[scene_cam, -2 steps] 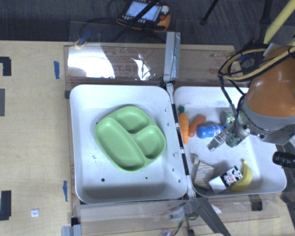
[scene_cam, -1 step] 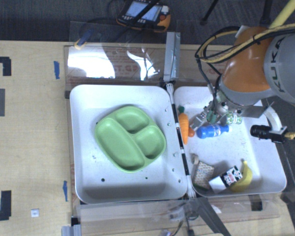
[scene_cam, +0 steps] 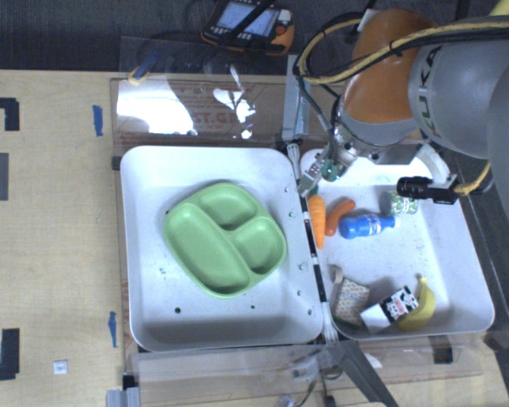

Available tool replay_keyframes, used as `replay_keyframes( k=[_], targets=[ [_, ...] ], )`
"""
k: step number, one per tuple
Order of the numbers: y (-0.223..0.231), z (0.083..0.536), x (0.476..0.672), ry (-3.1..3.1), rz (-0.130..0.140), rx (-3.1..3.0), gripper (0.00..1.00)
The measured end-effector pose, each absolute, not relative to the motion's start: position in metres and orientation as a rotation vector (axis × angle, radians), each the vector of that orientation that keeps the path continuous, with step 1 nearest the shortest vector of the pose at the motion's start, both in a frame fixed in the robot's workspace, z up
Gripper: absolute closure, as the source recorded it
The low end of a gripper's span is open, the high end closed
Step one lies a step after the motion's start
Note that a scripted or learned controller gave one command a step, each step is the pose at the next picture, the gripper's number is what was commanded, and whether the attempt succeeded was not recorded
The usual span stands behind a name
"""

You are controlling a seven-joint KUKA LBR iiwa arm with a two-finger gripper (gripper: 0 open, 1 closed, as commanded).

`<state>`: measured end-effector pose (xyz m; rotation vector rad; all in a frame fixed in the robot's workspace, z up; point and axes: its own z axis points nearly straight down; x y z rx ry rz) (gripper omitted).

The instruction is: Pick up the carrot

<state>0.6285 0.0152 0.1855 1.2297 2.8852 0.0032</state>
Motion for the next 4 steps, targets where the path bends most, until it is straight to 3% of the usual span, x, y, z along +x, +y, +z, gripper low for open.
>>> replay_keyframes(
  k=[1, 2, 4],
  targets=[
    [0.046, 0.208, 0.652, 2.958, 0.004, 1.037, 1.00],
    [0.081, 0.243, 0.652, 3.021, 0.005, 0.833, 1.00],
    [0.102, 0.238, 0.659, 3.072, 0.004, 0.617, 1.00]
  ],
)
